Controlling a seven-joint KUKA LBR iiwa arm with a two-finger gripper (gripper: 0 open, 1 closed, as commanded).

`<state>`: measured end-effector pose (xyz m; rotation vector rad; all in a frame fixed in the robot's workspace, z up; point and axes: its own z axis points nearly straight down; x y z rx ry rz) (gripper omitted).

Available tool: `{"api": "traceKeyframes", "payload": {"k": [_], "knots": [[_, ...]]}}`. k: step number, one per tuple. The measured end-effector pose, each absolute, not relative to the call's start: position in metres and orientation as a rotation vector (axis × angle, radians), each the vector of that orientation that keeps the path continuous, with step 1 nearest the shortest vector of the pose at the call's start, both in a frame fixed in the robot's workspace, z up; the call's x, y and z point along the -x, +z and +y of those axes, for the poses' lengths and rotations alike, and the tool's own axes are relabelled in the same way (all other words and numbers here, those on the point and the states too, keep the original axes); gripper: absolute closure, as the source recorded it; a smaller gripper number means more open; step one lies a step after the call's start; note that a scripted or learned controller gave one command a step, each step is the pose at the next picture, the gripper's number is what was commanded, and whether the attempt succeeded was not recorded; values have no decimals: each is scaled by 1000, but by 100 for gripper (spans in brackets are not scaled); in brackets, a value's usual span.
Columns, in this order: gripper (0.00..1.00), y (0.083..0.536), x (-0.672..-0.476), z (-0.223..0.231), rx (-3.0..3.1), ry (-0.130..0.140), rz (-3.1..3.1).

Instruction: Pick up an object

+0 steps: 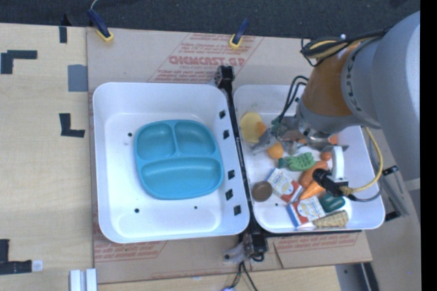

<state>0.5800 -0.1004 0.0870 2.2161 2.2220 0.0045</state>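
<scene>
Two shallow white plastic bins sit side by side on a cardboard sheet (pixel 198 57). Left bin (pixel 109 146): one glossy blue divided plate (pixel 179 158), three compartments, rounded corners, centred. Right bin (pixel 365 214): a heap of small toy foods — yellow cup-like piece (pixel 252 124) near the divider, green leafy piece (pixel 298 162), orange carrot shape (pixel 311 177), brown disc (pixel 261 191), printed packets (pixel 281 182). Gripper (pixel 290 136) low over the heap's upper edge; its closure cannot be made out.

Lighting: bright, even, overhead; soft shadows. Mild glare on white bins (pixel 102 146) left of the claw (pixel 283 139). Focus slightly soft throughout; small items near claw indistinct.
</scene>
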Motion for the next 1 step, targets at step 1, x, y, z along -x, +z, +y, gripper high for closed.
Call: {"api": "traceKeyframes", "payload": {"k": [1], "knots": [[0, 86, -597, -96, -2219, 2, 2220]]}}
